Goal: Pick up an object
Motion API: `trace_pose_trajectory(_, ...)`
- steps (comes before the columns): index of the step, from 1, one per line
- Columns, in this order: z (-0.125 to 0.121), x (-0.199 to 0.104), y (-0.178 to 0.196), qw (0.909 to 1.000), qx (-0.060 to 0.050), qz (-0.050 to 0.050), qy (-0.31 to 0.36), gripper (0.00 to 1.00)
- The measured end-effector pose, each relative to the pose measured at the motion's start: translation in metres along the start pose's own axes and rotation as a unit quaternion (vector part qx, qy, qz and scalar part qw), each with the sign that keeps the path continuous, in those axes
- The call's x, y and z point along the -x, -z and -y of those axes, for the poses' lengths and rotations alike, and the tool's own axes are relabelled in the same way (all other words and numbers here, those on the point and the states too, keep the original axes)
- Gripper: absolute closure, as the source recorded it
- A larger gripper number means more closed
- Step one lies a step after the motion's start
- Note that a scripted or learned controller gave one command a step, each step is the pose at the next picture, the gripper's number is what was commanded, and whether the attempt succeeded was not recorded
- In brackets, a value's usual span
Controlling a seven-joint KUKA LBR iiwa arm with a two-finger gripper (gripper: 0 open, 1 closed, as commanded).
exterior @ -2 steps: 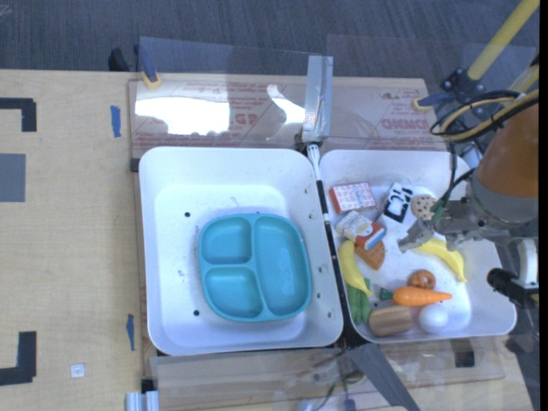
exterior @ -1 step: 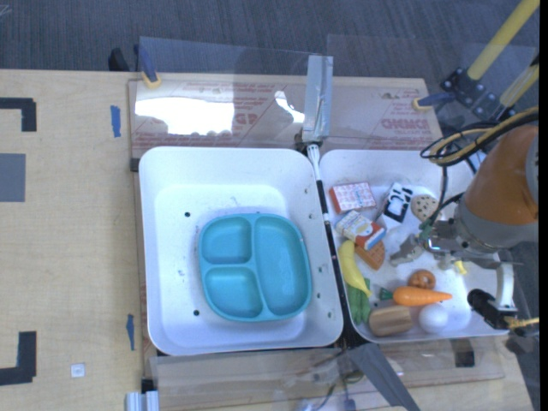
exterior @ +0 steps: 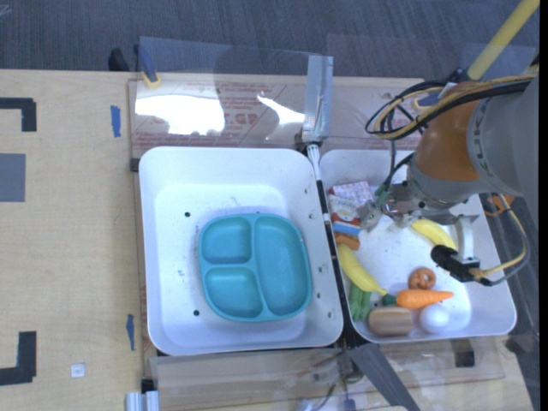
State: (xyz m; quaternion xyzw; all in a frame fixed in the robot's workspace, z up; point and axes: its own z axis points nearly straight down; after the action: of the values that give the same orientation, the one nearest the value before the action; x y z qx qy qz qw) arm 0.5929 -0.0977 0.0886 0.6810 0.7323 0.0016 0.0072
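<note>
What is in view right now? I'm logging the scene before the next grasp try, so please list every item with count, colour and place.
divided tray: 1, teal, left bin
bananas: 2, yellow, right bin
carrot: 1, orange, right bin, front
egg: 1, white, right bin, front
bread roll: 1, brown, right bin, front
pretzel: 1, brown, above carrot
bins: 2, white, side by side
gripper: 1, grey, over right bin

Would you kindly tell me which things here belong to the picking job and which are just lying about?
Job: gripper; right bin with bananas, carrot, pretzel, egg, bread roll.
Lying about: left bin, blue tray.
</note>
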Motion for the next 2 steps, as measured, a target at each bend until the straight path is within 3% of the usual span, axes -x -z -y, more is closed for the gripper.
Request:
trace_pose_trajectory(1, -0.013, 0.044, 0.012, 0.9995, -0.006, -0.003, -0.032, 0.00)
trace_pose_trajectory(2, -0.011, 0.035, -0.003, 0.9999, -0.006, -0.004, 0.014, 0.00)
